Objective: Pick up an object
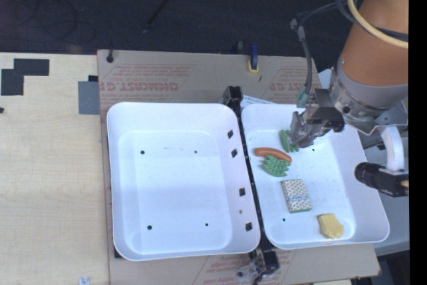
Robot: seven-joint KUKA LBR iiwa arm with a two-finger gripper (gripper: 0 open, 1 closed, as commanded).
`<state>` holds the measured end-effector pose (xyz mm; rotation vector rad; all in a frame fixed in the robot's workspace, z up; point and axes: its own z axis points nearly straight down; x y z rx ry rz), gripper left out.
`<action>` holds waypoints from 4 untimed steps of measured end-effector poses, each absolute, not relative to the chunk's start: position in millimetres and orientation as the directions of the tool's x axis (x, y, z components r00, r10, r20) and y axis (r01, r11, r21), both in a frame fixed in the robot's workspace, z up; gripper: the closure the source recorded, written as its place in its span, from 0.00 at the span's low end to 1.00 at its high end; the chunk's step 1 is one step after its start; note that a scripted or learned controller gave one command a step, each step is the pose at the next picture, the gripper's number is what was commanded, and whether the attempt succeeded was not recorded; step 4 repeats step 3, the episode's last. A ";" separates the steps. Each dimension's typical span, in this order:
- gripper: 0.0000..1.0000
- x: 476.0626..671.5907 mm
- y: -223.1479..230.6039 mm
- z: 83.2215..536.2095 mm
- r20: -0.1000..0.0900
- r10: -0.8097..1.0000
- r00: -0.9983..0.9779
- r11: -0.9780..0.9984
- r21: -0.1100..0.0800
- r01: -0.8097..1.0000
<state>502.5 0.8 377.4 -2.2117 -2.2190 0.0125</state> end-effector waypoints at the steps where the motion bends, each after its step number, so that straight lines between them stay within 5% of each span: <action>1: 1.00 473.6 -21.0 316.6 0.000 1.000 0.003 -0.003 -0.011 1.000; 2: 1.00 547.5 23.8 263.2 0.000 1.000 -0.004 0.004 -0.004 1.000; 3: 1.00 599.4 68.4 358.9 0.001 1.000 -0.004 0.004 0.007 1.000; 4: 1.00 599.4 68.4 358.9 0.001 1.000 -0.004 0.004 0.007 1.000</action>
